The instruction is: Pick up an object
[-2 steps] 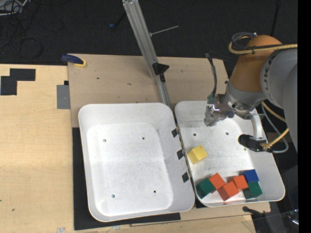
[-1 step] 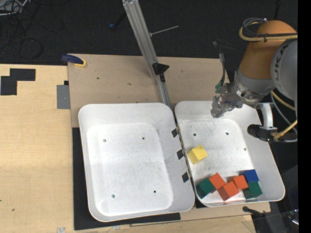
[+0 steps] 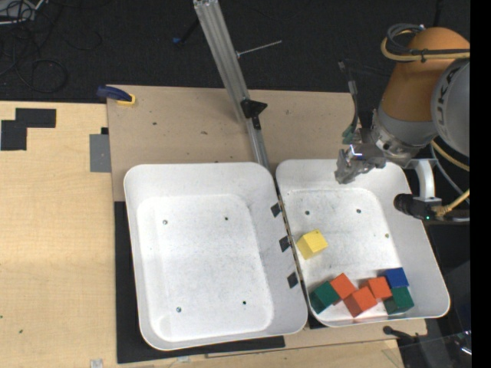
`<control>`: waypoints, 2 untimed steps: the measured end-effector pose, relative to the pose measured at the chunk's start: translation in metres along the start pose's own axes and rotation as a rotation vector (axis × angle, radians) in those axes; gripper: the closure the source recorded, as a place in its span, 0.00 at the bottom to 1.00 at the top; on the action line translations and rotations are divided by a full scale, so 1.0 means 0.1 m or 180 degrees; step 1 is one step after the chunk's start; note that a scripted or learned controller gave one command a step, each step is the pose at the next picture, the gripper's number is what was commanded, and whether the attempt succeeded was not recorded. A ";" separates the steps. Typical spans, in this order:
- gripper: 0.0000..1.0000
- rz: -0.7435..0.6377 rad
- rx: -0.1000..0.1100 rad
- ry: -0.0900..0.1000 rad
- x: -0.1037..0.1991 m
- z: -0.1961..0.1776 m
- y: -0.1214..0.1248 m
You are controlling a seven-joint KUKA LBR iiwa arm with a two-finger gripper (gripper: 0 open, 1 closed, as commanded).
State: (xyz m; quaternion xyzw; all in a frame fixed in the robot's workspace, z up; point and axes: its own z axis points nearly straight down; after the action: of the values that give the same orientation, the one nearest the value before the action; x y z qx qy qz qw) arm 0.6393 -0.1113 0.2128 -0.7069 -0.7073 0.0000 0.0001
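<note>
Grey arm's two-finger gripper (image 3: 351, 167) hangs over far edge of right shallow white bin (image 3: 418, 236). Open or shut: cannot tell. Small yellow block (image 3: 312, 244) lies in bin, below gripper and a bit left. Orange (image 3: 361, 300), green (image 3: 325, 294) and blue blocks (image 3: 396, 278) huddle much lower, at bin's near edge.

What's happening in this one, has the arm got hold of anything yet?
Not that the view shows. The arm's gripper sits over the far edge of the right bin, with nothing visible in it. The blocks lie apart from it: a yellow block near the bin's left side, and a cluster of green, orange and blue blocks at the near edge. The left bin sits alongside. So the pick has not yet been made.
</note>
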 end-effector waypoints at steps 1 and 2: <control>1.00 -0.0009 0.0010 0.0008 0.40 -0.13 -0.28; 1.00 -0.0009 0.0013 0.0007 0.81 -0.23 -0.53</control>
State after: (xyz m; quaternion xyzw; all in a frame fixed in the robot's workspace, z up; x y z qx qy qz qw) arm 0.5867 -0.0302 0.2357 -0.7059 -0.7083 0.0007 0.0024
